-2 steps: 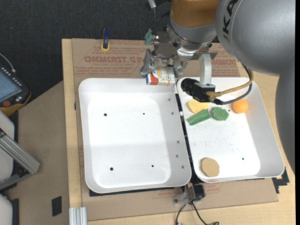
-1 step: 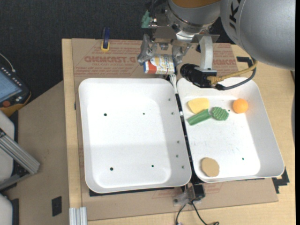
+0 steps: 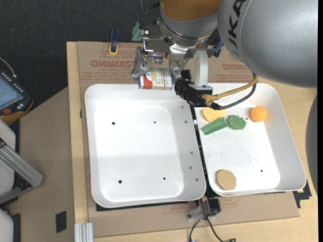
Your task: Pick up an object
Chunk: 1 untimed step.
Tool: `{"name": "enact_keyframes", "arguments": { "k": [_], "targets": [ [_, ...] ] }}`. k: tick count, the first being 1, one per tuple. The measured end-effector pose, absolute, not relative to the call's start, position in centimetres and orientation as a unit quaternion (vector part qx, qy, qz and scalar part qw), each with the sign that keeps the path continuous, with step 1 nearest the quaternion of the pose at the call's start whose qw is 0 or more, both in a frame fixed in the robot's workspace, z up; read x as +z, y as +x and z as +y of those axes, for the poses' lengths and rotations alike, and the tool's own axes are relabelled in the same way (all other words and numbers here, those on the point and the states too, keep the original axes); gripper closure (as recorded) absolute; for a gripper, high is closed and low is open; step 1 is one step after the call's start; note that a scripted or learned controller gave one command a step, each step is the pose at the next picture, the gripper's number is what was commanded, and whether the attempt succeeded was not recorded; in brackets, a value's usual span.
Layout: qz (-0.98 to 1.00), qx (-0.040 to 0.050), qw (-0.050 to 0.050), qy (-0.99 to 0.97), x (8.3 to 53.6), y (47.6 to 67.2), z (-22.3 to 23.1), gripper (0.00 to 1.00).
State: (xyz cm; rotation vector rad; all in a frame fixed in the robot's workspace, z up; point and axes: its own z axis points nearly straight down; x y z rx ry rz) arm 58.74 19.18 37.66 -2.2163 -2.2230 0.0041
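- Camera view: the tool (image 3: 154, 67) hangs over the far rim of the left bin (image 3: 101, 150), pinching a small can (image 3: 156, 79) with a red, white and blue label between its fingers.
- The can lies on its side, raised at the bin's far edge.
- In the right bin (image 3: 272, 160): an orange ball (image 3: 259, 114), a green brush (image 3: 224, 124), a yellow piece (image 3: 212, 114) just beside it, and a tan disc (image 3: 226, 179) near the front.
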Motion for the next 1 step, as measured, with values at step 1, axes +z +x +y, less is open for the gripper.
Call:
{"name": "enact_keyframes", "arguments": {
  "k": [1],
  "targets": [
    [-0.708, 0.0016, 0.001, -0.706, 37.16, 57.12, 21.02, 1.00]
  ]
}}
